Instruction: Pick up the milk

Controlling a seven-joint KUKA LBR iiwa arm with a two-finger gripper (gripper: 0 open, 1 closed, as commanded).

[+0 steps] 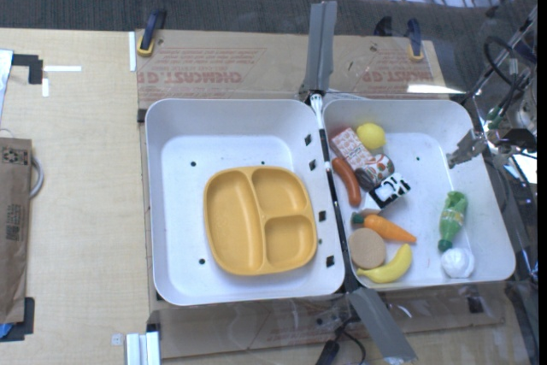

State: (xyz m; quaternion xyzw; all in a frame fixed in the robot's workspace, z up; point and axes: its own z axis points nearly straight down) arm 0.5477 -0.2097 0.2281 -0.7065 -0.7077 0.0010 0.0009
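Right bin, near end: banana and carrot are lying just in front of the milk, a small black-and-white carton sitting mid-bin. Gripper is hovering by the right rim, well apart from it, so I judge this the approach, needing a swing left and a descent. It is blurring into cables; open or closed, I cannot tell.

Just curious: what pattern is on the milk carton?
Black-and-white cow patches on the milk carton, seen in the camera view.

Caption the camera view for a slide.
Tool at right bin's edge; milk lies among toy food; yellow plate in left bin.
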